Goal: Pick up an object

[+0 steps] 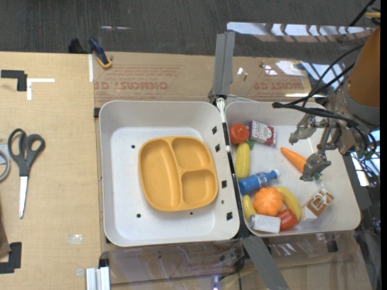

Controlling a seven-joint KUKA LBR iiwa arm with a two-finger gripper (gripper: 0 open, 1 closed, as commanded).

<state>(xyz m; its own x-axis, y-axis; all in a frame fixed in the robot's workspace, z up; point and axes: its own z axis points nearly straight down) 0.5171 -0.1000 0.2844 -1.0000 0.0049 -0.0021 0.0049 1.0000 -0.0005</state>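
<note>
A: Start at the left. What's on the bench [54,222]?

B: A pair of scissors [24,156] lies on the bare wood, well apart from the bins. Next comes the left bin [115,222], which carries a yellow divided plate [179,173] and nothing I'd call a target.

A: And the right bin [347,219]?

B: That one is crowded. Along its left wall sit a tomato [239,132], a corn cob [243,160] lying lengthwise up the wall, and a blue bottle [259,180] lying crosswise. Below those are an orange [268,200], a banana [291,202] and a white box [265,223]. A red packet [262,133] sits at the top, a small carton [319,203] towards the lower right.

A: Where are the jaws?

B: The gripper [314,165] hangs over the right half of that bin. Its fingers look parted, with nothing between them.

A: So the nearest thing?

B: The carrot [294,157], I'd judge. It lies just left of the jaws, with its long axis slanting from upper left to lower right and its tip towards the gripper. A short shift left and a descent across that axis would suit; the carton just below is the alternative.
</note>
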